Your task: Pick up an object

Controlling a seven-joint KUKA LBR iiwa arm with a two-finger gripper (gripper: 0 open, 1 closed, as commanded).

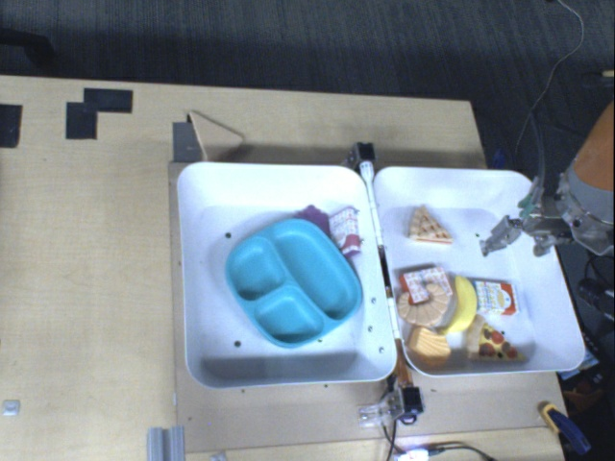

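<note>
Two bins (192, 257); gripper (519, 233) over right bin's edge, fingers spread, holding nothing; arm cut off; purple packet (338, 227) half-hidden behind blue tray (293, 281)

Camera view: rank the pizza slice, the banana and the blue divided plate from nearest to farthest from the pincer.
From the pincer:
1. Pizza slice, right bin, to the pincer's left in the view.
2. Banana, right bin, lower in the view.
3. Blue divided plate, left bin, farthest.
</note>
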